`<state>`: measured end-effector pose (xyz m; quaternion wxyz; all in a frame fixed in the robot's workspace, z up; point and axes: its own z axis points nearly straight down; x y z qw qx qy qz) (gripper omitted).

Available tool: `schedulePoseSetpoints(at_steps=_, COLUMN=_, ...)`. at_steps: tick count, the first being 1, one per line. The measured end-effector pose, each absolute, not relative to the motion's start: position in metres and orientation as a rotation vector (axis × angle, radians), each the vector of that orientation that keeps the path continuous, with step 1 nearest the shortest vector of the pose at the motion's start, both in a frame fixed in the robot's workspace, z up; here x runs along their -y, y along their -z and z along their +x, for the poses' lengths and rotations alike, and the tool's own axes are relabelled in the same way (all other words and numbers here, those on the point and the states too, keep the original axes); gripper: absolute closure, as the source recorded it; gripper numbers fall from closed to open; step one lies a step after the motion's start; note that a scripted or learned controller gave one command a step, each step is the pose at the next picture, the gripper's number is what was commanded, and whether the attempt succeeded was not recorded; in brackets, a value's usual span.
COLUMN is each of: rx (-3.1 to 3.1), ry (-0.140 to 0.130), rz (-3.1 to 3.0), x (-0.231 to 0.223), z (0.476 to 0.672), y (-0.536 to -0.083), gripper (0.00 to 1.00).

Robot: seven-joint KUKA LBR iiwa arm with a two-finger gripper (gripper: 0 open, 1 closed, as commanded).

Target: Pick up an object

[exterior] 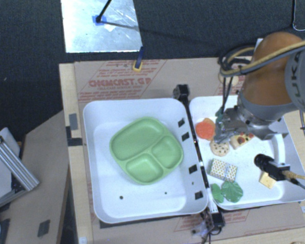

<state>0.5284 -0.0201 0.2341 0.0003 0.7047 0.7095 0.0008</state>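
Grey metal fingers of the gripper [224, 134] hang low in the right bin [292, 158], and I cannot tell whether they stand apart or together. Just beneath them I see a round speckled cookie [219, 149], with an orange piece [205, 128] to its upper left and a small red-and-yellow toy [241, 139] on its right. Nearer me lie a checkered cracker [222, 169], a green leaf [227, 191] and a yellow block [267, 180]. The arm [275, 77] crosses in from the right. The left bin [99, 149] bears a green divided plate [146, 150].
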Motion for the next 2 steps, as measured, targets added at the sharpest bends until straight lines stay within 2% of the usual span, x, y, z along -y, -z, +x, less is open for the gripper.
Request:
schedulePoseSetpoints(at_steps=1, rx=-2.223, ry=0.001, rz=2.221, x=0.021, z=0.531, y=-0.215, gripper=1.0)
schedulePoseSetpoints(at_steps=2, rx=-2.222, ry=-0.001, rz=2.222, x=0.024, z=0.517, y=-0.227, gripper=1.0)
